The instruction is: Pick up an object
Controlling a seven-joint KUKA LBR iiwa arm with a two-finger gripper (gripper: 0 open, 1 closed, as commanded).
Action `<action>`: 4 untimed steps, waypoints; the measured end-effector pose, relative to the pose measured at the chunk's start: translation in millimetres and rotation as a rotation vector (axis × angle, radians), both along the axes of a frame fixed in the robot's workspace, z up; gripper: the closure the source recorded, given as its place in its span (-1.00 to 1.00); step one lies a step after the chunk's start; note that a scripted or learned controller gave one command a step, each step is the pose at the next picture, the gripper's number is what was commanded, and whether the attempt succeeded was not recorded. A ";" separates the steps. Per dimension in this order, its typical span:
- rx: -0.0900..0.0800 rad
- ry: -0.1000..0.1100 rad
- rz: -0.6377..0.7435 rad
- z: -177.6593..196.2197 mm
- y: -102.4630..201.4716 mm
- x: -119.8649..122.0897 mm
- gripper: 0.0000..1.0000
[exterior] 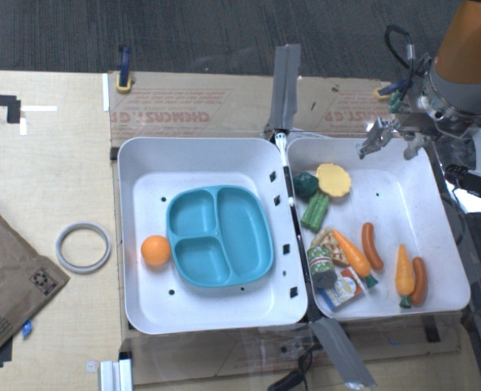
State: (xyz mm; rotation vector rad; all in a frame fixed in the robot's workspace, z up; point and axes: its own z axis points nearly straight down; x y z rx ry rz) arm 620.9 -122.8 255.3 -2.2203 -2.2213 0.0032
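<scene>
- The gripper point(393, 138) hovers over the right bin's point(435, 300) far edge; fingers spread, nothing between them.
- Toy food lies below it: a yellow piece point(334, 180), carrots point(404, 272), sausages point(372, 245).
- The left bin point(142, 300) holds a blue tray point(220, 235) and an orange ball point(155, 250).

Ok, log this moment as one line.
gripper: above right bin far edge, holding nothing | carrots, sausages in right bin | orange, blue tray in left bin

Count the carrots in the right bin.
2. One carrot lies slanted in the middle of the right bin, beside a sausage. The other carrot stands near the bin's right side, against another sausage. More could hide under the pile.
</scene>
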 end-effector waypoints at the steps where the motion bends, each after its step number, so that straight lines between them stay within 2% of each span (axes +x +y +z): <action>1: 0.001 0.001 -0.056 -156.0 -7.8 -60.0 -1.00; 2: 0.001 -0.003 0.100 -163.2 15.1 -102.9 -1.00; 3: 0.000 -0.002 0.096 -154.7 13.9 -103.0 1.00; 4: -0.001 -0.001 0.046 -64.0 43.5 -29.1 1.00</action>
